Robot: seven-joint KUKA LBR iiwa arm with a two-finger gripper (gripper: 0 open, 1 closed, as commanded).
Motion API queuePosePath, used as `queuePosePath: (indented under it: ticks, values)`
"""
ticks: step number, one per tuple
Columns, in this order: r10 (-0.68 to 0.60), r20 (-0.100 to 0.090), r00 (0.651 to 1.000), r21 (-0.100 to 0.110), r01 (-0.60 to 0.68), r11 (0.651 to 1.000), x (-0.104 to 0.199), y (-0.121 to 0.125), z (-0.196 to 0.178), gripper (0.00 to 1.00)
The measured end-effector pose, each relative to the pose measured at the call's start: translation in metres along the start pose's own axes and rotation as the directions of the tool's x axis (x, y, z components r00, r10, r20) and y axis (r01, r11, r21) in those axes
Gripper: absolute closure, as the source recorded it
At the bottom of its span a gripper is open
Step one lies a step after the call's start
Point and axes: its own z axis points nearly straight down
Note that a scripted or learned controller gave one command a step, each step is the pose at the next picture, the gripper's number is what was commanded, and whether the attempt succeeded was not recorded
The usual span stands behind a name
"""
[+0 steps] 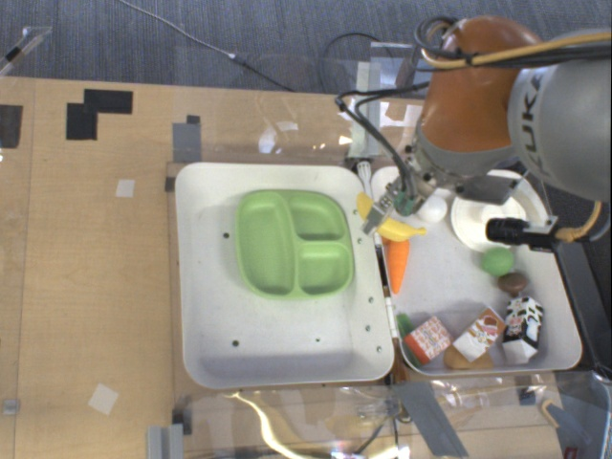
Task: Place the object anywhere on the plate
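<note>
Small boxes (431, 337) and a black-and-white carton (522, 321) crowd the near edge of the right bin (564, 338), beside a brown lump (513, 282) and a green ball (498, 260). Farther back, a carrot (397, 262) lies along the bin's left wall, and a white dish (478, 220) sits toward the far right. Over the carrot's far end, the gripper (384, 215) hangs at the divide between the bins, a yellow banana (401, 228) seemingly pinched at its tip, though whether the fingers truly clasp it cannot be told. Left of it, the green divided plate (292, 243) rests in the middle of the left bin (206, 352), near the banana but apart from it. Above, the grey arm (564, 113) with its orange band reaches in from the right.
</note>
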Motion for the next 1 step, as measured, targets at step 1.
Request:
queuePosePath:
  ticks: [1]
  values:
    - [-0.04,-0.003,0.999,-0.003,0.04,0.999,0.045,0.0887,0.0023,1.0]
